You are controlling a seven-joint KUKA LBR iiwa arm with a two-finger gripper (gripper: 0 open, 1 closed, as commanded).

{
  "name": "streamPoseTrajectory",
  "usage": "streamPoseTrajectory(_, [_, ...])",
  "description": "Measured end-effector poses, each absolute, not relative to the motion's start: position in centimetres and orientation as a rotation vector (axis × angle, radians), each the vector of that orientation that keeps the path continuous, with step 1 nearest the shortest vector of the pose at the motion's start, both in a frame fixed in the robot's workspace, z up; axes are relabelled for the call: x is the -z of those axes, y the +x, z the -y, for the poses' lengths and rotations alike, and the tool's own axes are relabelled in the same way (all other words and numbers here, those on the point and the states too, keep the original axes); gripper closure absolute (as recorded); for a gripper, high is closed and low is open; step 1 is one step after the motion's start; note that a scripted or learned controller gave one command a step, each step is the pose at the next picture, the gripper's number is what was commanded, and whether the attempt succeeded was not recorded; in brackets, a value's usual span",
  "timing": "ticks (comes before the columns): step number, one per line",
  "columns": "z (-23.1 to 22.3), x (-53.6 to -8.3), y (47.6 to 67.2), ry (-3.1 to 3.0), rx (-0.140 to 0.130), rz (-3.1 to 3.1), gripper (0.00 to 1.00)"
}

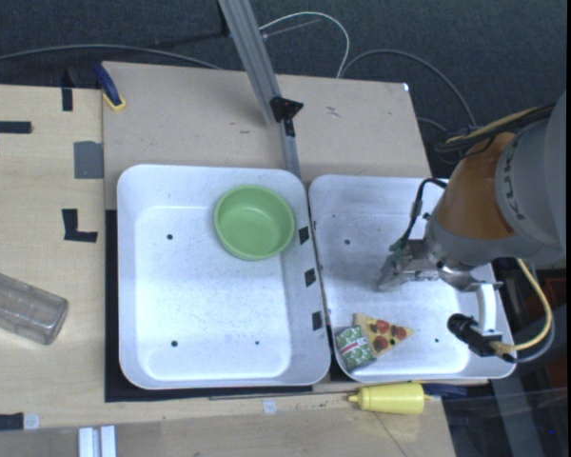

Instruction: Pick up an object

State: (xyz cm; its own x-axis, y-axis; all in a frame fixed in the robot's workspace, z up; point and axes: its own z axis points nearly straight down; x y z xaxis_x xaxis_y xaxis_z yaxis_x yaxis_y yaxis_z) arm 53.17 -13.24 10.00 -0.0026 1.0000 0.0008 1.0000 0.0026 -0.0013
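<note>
Green bowl [254, 222], one; pizza slice [383, 332], one; two bins [143, 255].

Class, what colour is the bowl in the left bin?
Light green bowl, clear in the camera view.

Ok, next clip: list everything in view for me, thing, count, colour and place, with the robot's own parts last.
Bins: 2, white, side by side on the bench.
Bowl: 1, green, upper part of the left bin.
Pizza slice toy: 1, yellow with red spots, front of the right bin.
Small packet: 1, green and white, front left corner of the right bin.
Bottle: 1, yellow, on the bench just in front of the right bin.
Clear container: 1, transparent, far left.
Arm: 1, grey with orange band, from the right.
Gripper: 1, over the right bin.
</note>
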Motion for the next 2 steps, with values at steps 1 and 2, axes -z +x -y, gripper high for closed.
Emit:
streamPoseTrajectory(1, [13.3,-14.4,52.6,-2.222,0.001,2.223,1.0])
streamPoseTrajectory(2, [12.5,-19.1,53.1,-2.22,0.003,2.226,1.0])
